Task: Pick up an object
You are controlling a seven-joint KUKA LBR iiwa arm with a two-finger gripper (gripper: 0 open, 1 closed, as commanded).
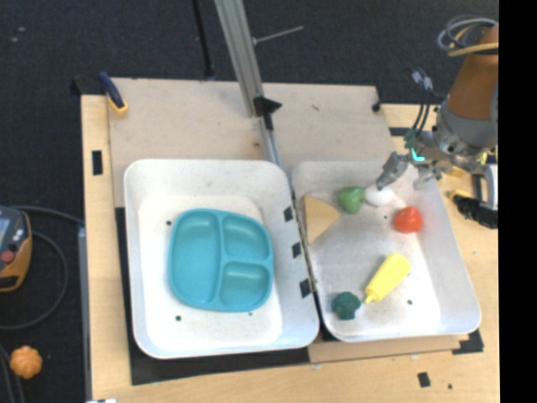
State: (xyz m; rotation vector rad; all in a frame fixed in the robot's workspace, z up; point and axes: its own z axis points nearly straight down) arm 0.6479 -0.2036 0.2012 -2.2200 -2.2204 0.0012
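The right bin (436, 300) holds several small items: a light green piece (352, 198), a white piece (380, 196) touching it, a red ball (408, 219), a yellow bottle-shaped toy (387, 277), a dark green piece (346, 305) and a tan wedge (317, 217) against the bin's left wall. My gripper (404, 178) hangs over the bin's far side, just right of the white piece. Its fingers stand apart, open, with nothing between them. The left fingertip (388, 177) is close above the white piece.
The left bin (147, 191) holds a teal divided plate (222, 259). An aluminium post (239, 40) slants up behind the bins. A small orange toy (25, 360) lies off the bench at lower left. Cables (470, 204) run by the right bin's edge.
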